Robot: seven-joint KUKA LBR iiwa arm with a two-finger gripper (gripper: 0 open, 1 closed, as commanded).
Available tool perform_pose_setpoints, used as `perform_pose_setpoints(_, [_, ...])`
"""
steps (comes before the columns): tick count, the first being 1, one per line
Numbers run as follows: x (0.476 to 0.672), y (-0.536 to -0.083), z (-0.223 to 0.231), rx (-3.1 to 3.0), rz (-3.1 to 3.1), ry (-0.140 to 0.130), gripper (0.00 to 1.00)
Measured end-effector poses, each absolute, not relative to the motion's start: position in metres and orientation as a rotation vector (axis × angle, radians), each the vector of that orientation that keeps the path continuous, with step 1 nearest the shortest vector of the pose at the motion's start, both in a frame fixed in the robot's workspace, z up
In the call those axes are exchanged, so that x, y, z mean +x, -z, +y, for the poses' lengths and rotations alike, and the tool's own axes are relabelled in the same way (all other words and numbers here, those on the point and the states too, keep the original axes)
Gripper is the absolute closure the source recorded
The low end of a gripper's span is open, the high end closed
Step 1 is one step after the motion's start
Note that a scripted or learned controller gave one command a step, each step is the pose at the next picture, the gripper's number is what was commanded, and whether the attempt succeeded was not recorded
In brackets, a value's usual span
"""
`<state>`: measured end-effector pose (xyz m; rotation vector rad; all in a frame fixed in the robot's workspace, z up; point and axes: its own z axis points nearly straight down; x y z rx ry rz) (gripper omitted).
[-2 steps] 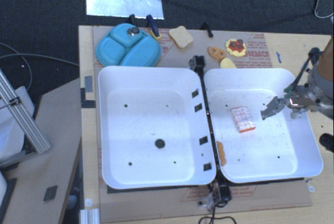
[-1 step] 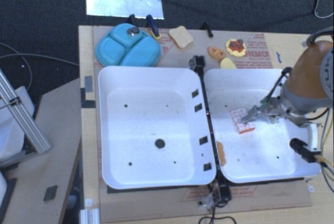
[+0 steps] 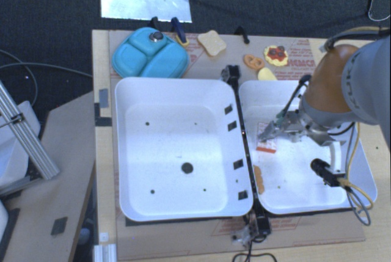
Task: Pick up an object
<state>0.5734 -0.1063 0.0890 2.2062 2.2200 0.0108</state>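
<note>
Claw (image 3: 267,131) lowered into the right bin (image 3: 305,196), just above a small red-and-white card (image 3: 266,147); whether its fingers are apart cannot be told.

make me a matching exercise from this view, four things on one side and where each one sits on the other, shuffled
Things:
1. blue divided plate
2. toast slice
3. small red and white item
4. small dark round object

Places:
A. on the floor of the left bin
B. in the right bin, just below the gripper
C. on the bench behind the left bin, at its left end
D. on the bench behind the seam between the two bins

Pairs: 1-C, 2-D, 3-B, 4-A
</note>
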Motion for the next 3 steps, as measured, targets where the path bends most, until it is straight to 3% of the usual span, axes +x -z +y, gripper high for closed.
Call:
perform_pose_setpoints(1, [0.638, -0.09, -0.147, 2.207, 2.223, -0.015, 0.0])
perform_pose_setpoints(2, [0.672, -0.09, -0.194, 2.21, 2.216, -0.011, 0.0])
perform_pose_setpoints(3, [0.587, -0.089, -0.208, 2.215, 2.214, -0.007, 0.0])
